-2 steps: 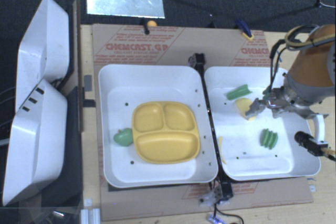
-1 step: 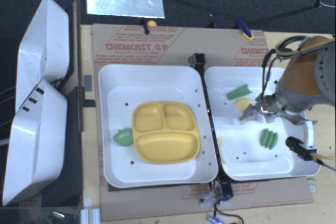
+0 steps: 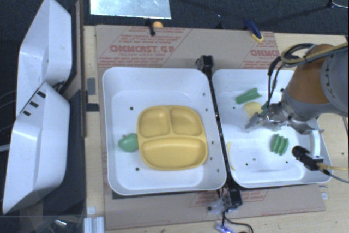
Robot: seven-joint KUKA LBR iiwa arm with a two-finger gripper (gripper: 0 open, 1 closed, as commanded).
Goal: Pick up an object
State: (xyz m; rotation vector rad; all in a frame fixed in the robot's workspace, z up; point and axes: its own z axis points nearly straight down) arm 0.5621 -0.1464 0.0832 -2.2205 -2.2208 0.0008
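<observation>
- Dark carpet surrounds the bench, whose brown board (image 3: 163, 46) reads "CHEMCAST" in red
- Left bin (image 3: 117, 90) holds a yellow divided plate (image 3: 172, 136) filling most of its floor — a green piece (image 3: 128, 142) touches the plate's left edge
- Right bin (image 3: 262, 172) has open floor along its near side; a green pod (image 3: 248, 96), a yellow piece (image 3: 252, 108) and a ridged green piece (image 3: 279, 144) lie in it
- Gripper (image 3: 256, 120) sits low just beside the yellow piece — whether clenched or released, cannot tell
</observation>
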